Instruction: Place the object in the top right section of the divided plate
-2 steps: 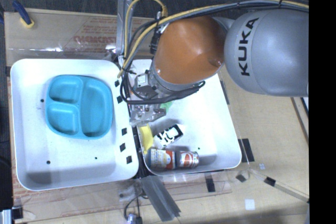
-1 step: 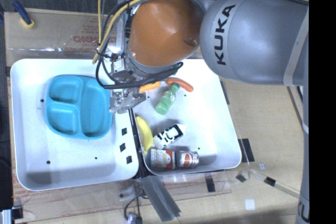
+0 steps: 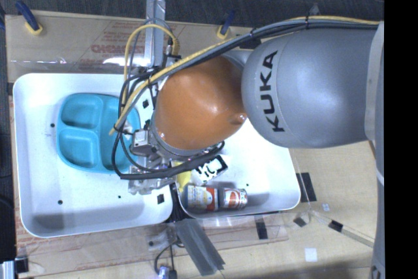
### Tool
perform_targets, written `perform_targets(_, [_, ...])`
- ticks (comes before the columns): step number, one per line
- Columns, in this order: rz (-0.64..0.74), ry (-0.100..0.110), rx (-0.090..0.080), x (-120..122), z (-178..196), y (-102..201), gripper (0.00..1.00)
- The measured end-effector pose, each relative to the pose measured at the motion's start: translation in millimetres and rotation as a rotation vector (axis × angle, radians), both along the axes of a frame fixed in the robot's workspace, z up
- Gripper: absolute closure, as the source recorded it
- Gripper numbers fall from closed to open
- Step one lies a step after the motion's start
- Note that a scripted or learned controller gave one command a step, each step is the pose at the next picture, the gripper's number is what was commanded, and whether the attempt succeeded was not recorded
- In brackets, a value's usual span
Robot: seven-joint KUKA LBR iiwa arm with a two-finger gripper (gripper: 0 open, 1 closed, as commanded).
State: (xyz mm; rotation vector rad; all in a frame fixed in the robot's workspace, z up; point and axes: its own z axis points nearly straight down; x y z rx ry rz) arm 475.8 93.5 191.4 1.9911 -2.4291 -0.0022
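Note:
A blue divided plate (image 3: 85,131) lies in the left bin (image 3: 39,140), and its right side is hidden behind cables and the arm. My gripper (image 3: 147,185) hangs below the orange wrist band (image 3: 192,108), over the left bin's lower right corner and just past the plate's near right edge. From above, the wrist hides most of it. A small bottle (image 3: 215,198) with a red and white label lies on its side in the right bin (image 3: 287,189), close to the front wall. I can see nothing held in the gripper.
A yellow item (image 3: 185,178) and a black and white item (image 3: 213,168) peek out from under the arm in the right bin. The big grey arm body (image 3: 307,88) covers most of that bin. Blue clamps (image 3: 29,17) grip the bench's back edge.

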Motion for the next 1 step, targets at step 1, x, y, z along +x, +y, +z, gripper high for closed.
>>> perform_targets(1, [-0.114, -0.002, 0.0, 102.1, 8.7, -53.3, 1.0])
